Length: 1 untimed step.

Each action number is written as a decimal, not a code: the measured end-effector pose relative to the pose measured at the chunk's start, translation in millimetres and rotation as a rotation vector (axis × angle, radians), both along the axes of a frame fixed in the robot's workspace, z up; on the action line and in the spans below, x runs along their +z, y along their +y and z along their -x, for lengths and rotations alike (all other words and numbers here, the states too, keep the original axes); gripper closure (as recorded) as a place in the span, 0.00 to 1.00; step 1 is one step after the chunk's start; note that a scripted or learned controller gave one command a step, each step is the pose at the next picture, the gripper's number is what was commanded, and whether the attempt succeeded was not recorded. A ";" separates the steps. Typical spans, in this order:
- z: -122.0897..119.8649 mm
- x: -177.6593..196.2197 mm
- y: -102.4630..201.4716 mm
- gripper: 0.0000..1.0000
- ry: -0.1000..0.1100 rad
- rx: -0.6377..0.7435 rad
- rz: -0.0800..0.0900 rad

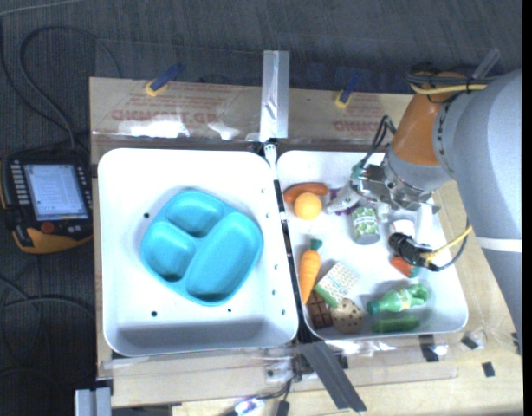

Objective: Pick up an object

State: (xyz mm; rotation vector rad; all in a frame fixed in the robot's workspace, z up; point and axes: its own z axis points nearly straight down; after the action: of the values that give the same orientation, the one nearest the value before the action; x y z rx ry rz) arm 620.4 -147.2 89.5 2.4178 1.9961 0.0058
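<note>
Jaws above one green-patterned can

Overhead slanted view onto both bins

Small green-labelled can, perhaps upright, right bin.

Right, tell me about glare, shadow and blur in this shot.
Camera view: even overhead light; glare washes out the clear plastic sheet behind the bins and the floor of the white left bin; the turquoise three-compartment plastic tray casts a soft shadow; the grey arm's gripper is slightly soft; small items in the white right bin lack sharp detail.
</note>
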 end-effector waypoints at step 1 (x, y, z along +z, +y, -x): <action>-1.4 11.3 0.2 1.00 -0.003 0.002 0.003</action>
State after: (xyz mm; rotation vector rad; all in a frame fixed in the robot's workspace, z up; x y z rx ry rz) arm 621.8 -147.0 100.8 2.4127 1.9955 0.0073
